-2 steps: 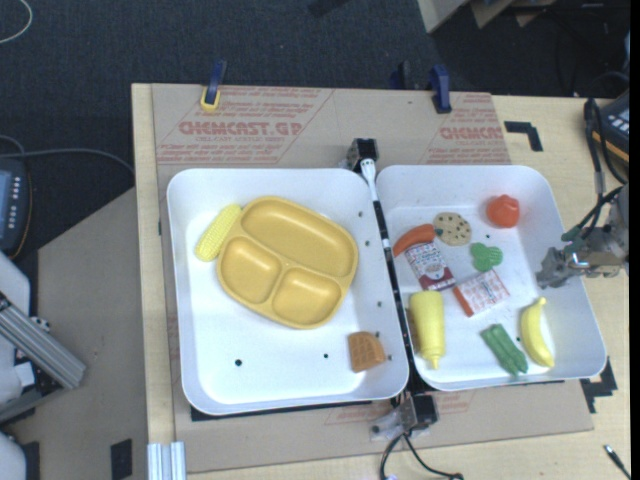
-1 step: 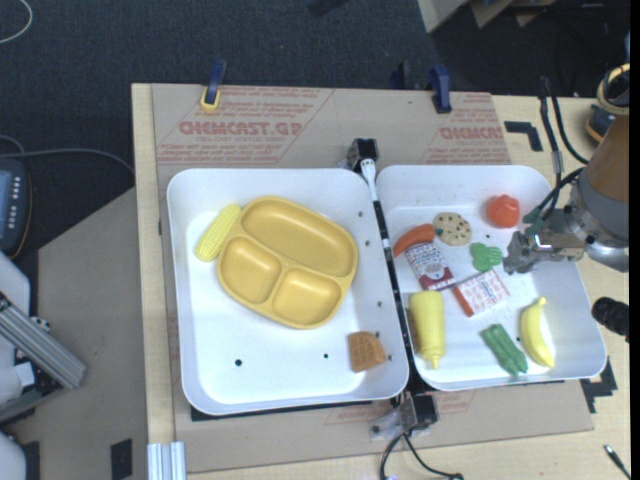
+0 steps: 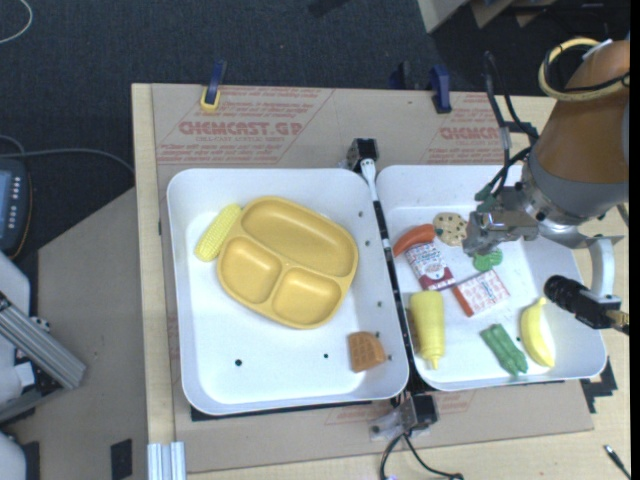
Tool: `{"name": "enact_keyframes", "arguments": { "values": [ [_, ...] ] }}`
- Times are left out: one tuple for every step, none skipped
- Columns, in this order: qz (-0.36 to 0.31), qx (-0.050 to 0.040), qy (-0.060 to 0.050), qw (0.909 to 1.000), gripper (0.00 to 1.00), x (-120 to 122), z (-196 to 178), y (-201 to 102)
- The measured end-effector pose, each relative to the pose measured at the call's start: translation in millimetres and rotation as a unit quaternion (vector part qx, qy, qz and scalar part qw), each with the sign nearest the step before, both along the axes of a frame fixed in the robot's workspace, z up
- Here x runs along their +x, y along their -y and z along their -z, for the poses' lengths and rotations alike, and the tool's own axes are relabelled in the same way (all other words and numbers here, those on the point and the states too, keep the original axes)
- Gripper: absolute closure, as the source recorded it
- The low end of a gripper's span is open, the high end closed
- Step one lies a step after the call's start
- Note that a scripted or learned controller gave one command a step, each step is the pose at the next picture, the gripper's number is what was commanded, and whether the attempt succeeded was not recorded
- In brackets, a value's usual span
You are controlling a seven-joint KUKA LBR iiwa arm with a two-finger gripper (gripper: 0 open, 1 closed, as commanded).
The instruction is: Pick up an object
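Small green piece (image 3: 487, 261) in the right bin (image 3: 590, 363), directly under the gripper (image 3: 487, 234) and touching its lower end. Long axis roughly left to right. Grip state impossible to tell. Cookie (image 3: 450, 228) just left, red-and-white packet (image 3: 482, 292) just below, yellow bottle (image 3: 428, 326) farther down-left.

A single fixed camera looks down at a slant on both white bins (image 3: 190, 298), the gripper (image 3: 487, 236) entering from right.
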State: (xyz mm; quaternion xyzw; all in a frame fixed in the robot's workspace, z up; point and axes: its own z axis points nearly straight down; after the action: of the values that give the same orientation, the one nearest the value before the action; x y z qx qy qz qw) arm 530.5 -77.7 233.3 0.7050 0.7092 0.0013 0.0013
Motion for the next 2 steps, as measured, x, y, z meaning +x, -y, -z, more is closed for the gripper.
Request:
{"name": "enact_keyframes", "arguments": {
  "values": [
    [0.001, -0.0002, -0.001, 1.0000, 1.00, 17.1, 10.4, -52.7],
    [0.000, 0.0006, 0.000, 1.0000, 1.00, 40.0, 3.7, -97.4]
  ]
}}
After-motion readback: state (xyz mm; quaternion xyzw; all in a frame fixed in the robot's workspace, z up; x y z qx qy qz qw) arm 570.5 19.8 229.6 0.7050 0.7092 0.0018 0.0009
